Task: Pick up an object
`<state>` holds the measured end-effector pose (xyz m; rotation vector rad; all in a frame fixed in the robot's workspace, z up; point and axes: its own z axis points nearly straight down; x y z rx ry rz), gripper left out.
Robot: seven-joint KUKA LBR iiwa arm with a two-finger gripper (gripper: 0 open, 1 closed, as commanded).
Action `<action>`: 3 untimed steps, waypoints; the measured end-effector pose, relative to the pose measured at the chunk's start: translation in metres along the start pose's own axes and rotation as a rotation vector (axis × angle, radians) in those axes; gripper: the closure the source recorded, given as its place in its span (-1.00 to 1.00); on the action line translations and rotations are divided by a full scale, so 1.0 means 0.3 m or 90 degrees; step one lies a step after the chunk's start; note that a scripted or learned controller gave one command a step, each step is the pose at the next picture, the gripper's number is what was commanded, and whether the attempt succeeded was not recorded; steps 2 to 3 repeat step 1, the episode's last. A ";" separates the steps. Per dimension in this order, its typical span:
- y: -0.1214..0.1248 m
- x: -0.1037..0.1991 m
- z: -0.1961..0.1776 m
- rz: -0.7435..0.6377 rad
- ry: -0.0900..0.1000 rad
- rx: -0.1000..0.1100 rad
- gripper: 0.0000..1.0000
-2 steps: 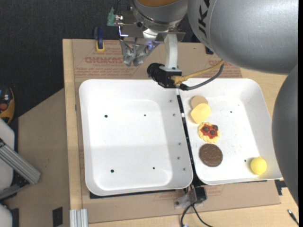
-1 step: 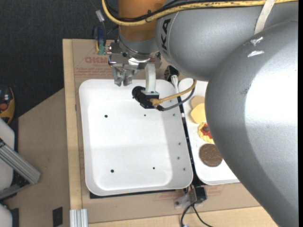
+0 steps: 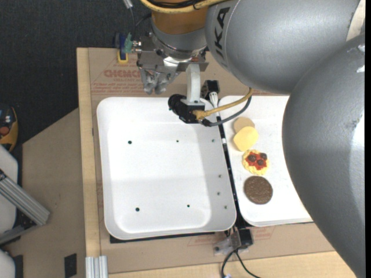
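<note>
Toy foods in right bin (image 3: 272, 216): yellow piece (image 3: 246, 138) prob light, rigid, grab sides; gripper (image 3: 155, 86) upper centre, jaws' state unclear.

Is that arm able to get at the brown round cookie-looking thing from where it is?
Probably yes: the brown disc lies uncovered in the right bin, apart from its neighbours, though the gripper sits beyond the left bin's far edge.
</note>
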<state>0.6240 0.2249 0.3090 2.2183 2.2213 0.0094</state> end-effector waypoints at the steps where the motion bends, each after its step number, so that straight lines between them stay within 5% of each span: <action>1: -0.008 0.000 -0.194 0.000 0.000 -0.001 1.00; 3: -0.008 0.000 -0.194 0.000 0.000 -0.001 1.00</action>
